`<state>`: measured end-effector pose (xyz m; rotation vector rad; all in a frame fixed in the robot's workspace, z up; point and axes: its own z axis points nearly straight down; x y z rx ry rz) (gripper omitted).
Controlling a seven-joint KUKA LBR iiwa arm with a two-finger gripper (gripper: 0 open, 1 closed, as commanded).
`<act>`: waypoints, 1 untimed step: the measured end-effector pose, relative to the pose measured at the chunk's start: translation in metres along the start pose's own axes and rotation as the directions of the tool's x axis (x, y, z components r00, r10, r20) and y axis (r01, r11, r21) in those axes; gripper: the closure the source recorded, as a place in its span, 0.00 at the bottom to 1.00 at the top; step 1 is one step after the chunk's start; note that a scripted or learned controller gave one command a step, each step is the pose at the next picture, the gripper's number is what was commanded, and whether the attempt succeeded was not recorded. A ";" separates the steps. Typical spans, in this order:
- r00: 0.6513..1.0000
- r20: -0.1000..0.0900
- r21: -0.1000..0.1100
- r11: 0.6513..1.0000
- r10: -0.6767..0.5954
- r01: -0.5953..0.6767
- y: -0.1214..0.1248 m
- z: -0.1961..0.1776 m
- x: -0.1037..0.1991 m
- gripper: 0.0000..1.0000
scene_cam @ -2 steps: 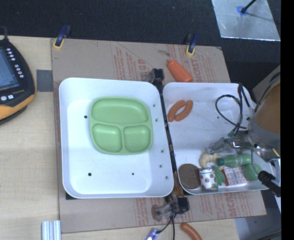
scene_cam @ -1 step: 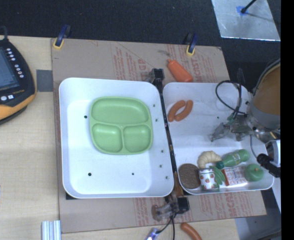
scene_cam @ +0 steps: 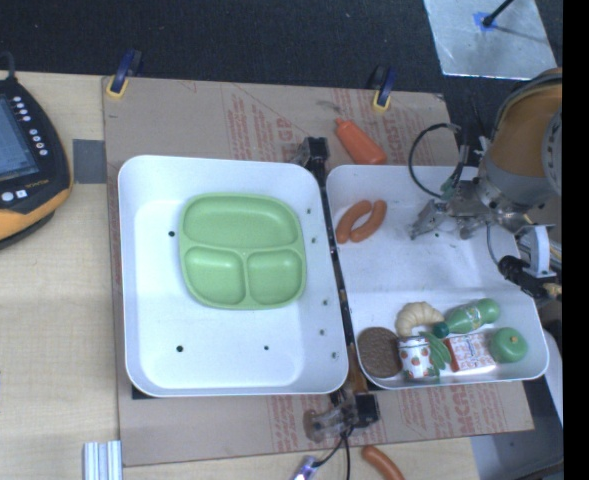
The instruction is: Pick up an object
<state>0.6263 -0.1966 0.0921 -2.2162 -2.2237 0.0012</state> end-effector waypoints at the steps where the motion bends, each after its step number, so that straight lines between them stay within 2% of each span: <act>1: 1.000 0.001 -0.001 1.000 0.000 0.000 -0.010 -0.056 -0.015 0.00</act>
